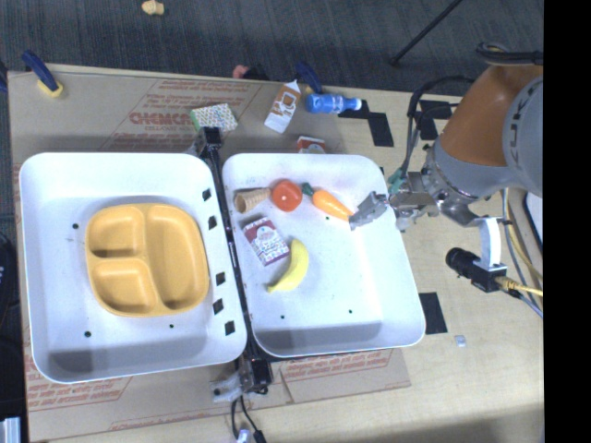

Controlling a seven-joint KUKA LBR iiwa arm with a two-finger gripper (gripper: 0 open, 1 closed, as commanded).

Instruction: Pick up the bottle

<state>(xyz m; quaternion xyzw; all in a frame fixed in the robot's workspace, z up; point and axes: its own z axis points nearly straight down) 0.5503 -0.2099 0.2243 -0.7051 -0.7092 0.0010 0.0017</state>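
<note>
Gripper (367,210), state unclear, over right bin's (392,289) edge, well apart from bottle (331,104) beyond.

The arm (499,146) is bulky and rounded, its shell grey with a broad orange band across the upper part. Toward the wrist it narrows into a cluster of grey metal fittings. The gripper (367,210) is small, angular and metallic. Black cables loop around the arm.
</note>
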